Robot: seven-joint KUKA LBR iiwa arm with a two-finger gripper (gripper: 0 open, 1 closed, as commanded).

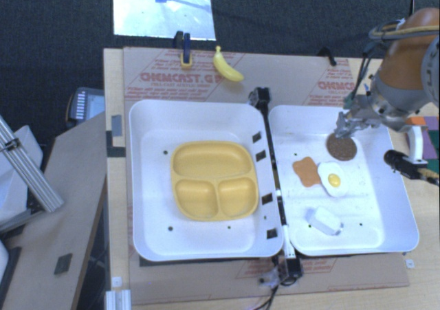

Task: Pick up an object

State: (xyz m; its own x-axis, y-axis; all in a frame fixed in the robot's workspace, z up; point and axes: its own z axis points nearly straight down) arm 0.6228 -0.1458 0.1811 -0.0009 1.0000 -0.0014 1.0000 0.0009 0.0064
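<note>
Bench with two white bins, as I view it remotely. Brown round patty (342,147) lies near the far edge of the right bin (392,233), directly under the gripper (346,125); finger state I cannot tell. Toast (306,171), fried egg (333,180) and white block (325,220) lie nearer; yellow divided plate (212,179) occupies the left bin (148,164).

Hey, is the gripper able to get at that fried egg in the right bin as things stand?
Probably yes. The fried egg lies flat and uncovered in the right bin, just below the gripper over the brown patty. The orange slice touches its left edge and may crowd a grasp.
</note>
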